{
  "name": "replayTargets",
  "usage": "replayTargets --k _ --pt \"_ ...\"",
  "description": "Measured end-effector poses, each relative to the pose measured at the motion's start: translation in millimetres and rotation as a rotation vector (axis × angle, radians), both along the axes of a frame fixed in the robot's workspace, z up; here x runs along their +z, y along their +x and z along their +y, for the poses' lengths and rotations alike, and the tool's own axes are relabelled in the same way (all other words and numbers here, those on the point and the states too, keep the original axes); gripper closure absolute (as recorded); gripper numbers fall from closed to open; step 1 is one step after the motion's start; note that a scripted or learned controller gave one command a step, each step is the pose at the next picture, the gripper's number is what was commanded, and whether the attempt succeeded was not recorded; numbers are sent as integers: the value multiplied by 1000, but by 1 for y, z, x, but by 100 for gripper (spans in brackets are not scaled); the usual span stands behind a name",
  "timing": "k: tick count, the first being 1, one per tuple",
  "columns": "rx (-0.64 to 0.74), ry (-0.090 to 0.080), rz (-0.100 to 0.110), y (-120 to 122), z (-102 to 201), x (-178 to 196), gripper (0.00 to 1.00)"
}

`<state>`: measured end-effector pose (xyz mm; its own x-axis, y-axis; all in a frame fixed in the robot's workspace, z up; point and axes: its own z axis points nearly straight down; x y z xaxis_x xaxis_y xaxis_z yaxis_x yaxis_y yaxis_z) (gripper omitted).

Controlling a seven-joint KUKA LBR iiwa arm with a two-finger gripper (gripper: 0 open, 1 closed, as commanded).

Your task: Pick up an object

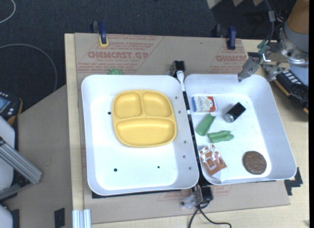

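A brown board (162, 55) printed with red lettering is lying across the pale bench (301, 139), and two blue clamps (102, 30) are gripping its far edge. Two shallow white bins are sitting on it side by side, edges touching: the left bin (98, 139) and the right bin (274, 119). A black cable (208, 217) is trailing off the board's near edge, just below where the bins are meeting.
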<state>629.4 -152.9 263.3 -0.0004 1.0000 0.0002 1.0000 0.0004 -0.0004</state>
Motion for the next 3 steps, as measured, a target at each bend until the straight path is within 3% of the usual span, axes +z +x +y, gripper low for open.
replayTargets --k 1,2,3 --pt "1 -1 -4 1 0 11 100" --pt "6 5 9 -72 86 -34 100" --pt "5 4 10 -155 149 -37 100"
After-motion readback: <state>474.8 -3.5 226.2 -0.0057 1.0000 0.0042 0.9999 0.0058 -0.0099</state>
